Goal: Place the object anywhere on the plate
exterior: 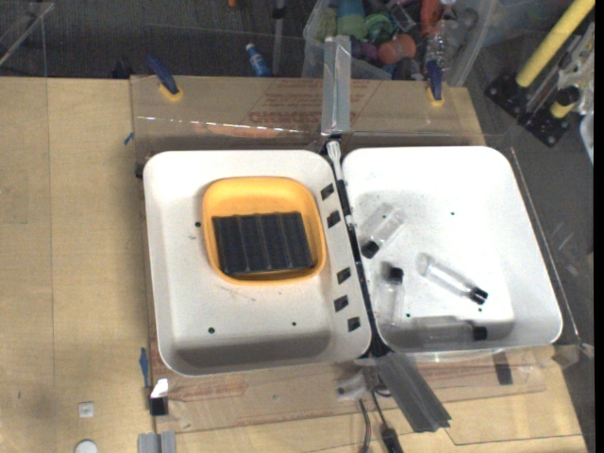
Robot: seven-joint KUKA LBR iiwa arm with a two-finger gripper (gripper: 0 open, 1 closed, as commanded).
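**Clear tubes right, plate left**

Nearest, a clear black-capped tube lies in the right bin, with similar tubes beside it. In the left bin the orange plate carries a dark ribbed block. Beyond, a tub of toys. No writing is legible.
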